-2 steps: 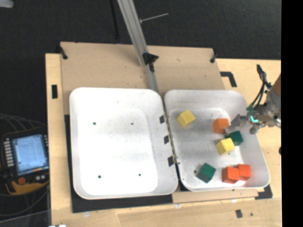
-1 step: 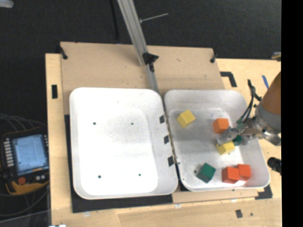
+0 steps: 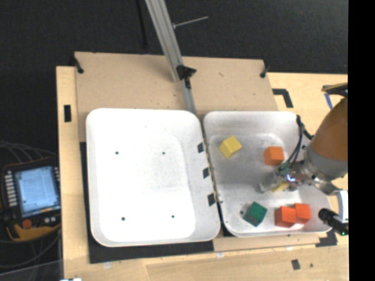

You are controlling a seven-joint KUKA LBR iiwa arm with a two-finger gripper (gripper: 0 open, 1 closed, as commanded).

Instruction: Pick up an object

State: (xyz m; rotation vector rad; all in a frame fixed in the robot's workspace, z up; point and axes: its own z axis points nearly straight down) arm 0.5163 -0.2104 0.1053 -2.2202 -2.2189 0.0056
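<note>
The right bin holds a yellow block near its upper left and an orange block to the right of it. A green block lies near the bin's front. Two orange-red blocks sit side by side at the front right. My gripper hangs low over the middle of the right bin, just below the orange block and above the green one. Nothing shows between its tips.
The left bin lies beside the right one. A slanted metal rail runs from the top down to the gap between the bins. A handheld pendant sits off the bench at far left.
</note>
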